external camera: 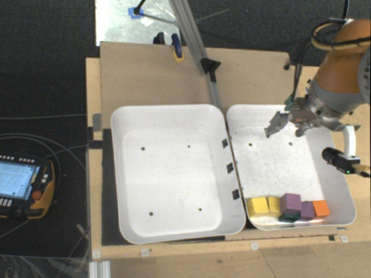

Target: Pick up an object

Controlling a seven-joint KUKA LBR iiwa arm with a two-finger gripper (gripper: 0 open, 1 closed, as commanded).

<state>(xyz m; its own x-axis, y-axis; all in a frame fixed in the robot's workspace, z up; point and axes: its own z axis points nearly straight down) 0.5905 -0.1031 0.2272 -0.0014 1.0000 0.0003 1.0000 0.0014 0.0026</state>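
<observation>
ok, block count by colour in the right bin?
yellow blocks: 2
purple blocks: 2
orange block: 1
dark green block: 1
Total: 6, all along the near edge of the right bin.

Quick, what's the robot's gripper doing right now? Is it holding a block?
Gripper: open, holding nothing, up over the far end of the right bin. The blocks lie at the bin's near edge, away from it.

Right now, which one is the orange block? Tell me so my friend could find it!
Look in the right white bin, along its near edge, where small blocks huddle. The orange block sits at the far right end of that row, next to a purple block, nearest the bin's corner.
</observation>
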